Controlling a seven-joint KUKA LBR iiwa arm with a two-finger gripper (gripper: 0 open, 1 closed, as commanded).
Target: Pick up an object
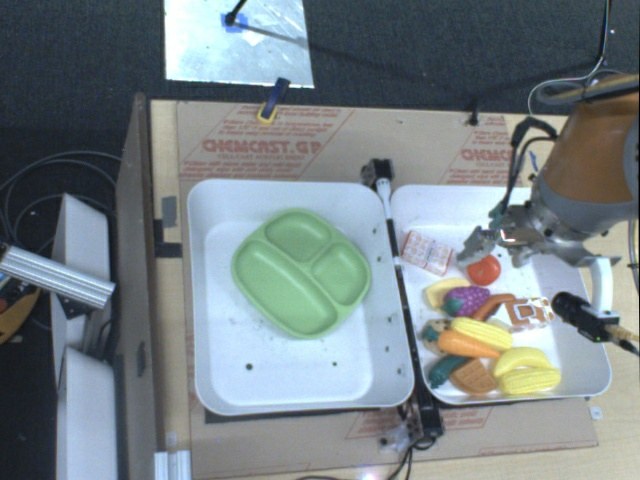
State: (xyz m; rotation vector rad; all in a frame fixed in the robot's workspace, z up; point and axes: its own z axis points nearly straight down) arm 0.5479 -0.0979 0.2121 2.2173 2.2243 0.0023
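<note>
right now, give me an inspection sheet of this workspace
surface: bench bears two white bins, left bin and right bin, side by side
job's things: toy food piled in right bin, red tomato, corn, carrot, banana, purple grapes, small printed box
clutter: green divided plate in left bin
grippers: hand above the tomato, holding nothing seen
cables: black loops at left; cables by arm
surroundings: dark floor, silver sheet behind bench

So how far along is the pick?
Nothing looks lifted yet. The pincer hangs low over the right bin, just above the red tomato, which lies on the bin floor with the other toy food. Grasping and lifting remain. The left bin holds a green plate.
</note>
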